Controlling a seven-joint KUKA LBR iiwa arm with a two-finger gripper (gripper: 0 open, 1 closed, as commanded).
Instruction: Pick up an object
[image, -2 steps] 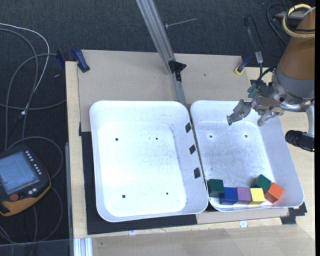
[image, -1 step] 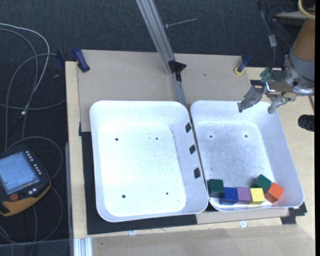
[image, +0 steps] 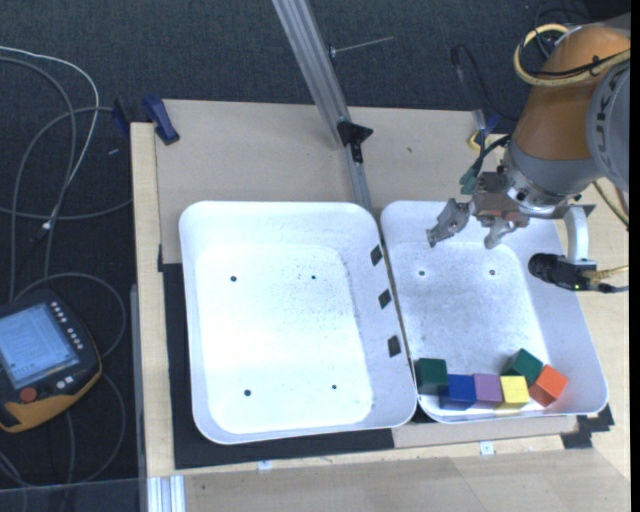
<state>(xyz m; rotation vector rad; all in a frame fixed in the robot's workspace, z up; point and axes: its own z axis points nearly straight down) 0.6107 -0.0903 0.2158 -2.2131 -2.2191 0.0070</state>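
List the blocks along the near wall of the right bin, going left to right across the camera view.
dark green block → blue block → purple block → yellow block → orange block. A second green block sits behind the yellow and orange ones, so its place is unclear.

Right bin (image: 560, 330) floor bare up to blocks (image: 487, 385) crowding its near wall; left bin (image: 200, 300) floor unobstructed

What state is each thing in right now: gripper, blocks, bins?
Two-finger gripper: open, holding nothing, above the right bin's far end.
Six small coloured blocks: resting in a row along the near wall.
Right shallow white bin: holds the blocks.
Left shallow white bin: flat on bench.
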